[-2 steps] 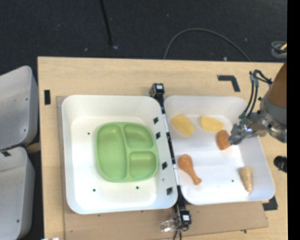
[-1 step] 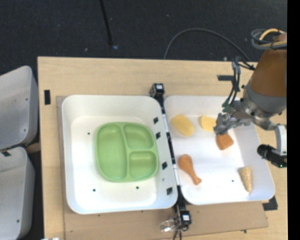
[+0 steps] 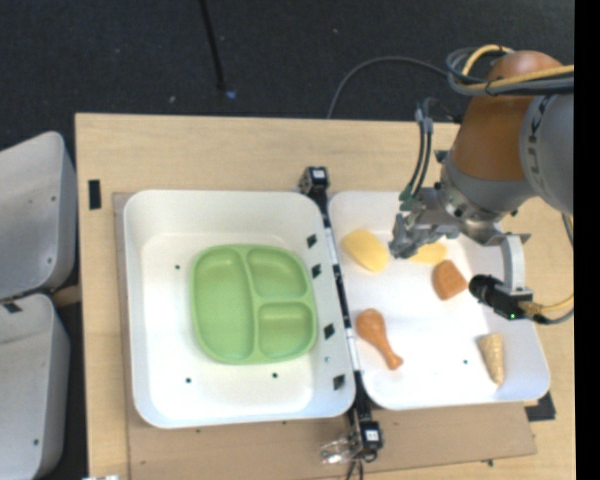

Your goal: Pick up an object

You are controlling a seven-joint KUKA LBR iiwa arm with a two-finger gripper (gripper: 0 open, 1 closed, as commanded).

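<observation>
Right bin (image 3: 420, 393): yellow lemon (image 3: 366, 250), orange piece (image 3: 449, 281), drumstick (image 3: 378, 338), cone (image 3: 493, 357). Hand (image 3: 408, 240) low just beside lemon; grip state cannot be told. Left bin (image 3: 140, 268): green divided tray (image 3: 252, 302).

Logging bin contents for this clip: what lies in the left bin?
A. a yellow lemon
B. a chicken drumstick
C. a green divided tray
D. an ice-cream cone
C: the green divided tray lies flat in the left bin, while the food-shaped pieces are in the right bin.
</observation>
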